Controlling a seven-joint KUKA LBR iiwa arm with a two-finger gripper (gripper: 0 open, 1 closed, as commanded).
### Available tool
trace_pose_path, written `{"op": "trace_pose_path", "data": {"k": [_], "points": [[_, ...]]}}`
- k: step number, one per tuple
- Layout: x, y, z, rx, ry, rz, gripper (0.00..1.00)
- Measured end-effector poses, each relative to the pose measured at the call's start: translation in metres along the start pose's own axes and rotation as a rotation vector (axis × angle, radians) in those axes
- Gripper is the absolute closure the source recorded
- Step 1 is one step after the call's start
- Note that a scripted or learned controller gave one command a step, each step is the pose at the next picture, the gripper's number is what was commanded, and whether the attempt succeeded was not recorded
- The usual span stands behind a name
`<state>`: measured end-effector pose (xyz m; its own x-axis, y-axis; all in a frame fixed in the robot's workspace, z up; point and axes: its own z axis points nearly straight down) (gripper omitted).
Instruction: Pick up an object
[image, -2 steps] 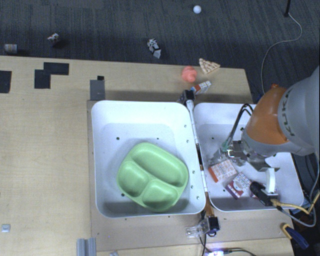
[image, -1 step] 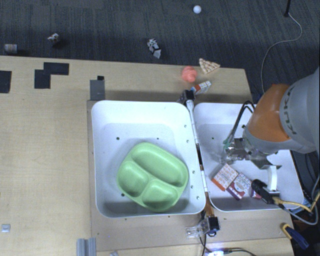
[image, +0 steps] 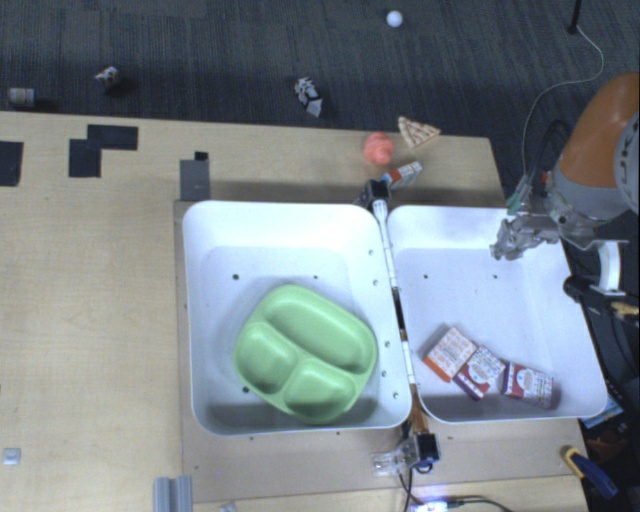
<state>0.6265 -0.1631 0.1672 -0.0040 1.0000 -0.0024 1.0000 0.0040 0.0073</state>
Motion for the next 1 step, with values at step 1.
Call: {"op": "trace_pose_path", "data": {"k": [1], "points": [[0.0011, -0.0005, 0.0012, 0.003, 0.002, -0.001, 0.00]]}}
